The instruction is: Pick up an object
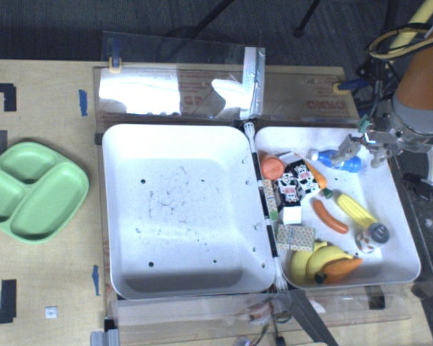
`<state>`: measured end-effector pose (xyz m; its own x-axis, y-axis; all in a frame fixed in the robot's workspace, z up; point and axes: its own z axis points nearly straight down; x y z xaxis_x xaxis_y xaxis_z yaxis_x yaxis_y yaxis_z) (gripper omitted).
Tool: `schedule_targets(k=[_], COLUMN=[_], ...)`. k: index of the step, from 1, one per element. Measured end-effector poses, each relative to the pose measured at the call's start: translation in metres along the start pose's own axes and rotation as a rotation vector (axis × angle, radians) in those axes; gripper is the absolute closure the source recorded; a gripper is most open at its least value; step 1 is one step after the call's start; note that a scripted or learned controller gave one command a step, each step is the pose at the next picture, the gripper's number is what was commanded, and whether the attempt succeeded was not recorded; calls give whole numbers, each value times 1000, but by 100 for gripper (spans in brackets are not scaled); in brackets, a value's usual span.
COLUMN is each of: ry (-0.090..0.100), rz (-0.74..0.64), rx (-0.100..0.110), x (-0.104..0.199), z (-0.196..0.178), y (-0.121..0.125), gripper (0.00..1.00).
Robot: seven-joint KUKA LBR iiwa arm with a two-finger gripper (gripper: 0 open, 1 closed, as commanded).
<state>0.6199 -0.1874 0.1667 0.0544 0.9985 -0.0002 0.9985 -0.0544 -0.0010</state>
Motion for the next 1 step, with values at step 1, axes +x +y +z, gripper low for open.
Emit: schedule_targets(k=[1], ry=[0], rz=[-135], rx=[-8], x=[68], z=[44], y=[9], gripper=[0])
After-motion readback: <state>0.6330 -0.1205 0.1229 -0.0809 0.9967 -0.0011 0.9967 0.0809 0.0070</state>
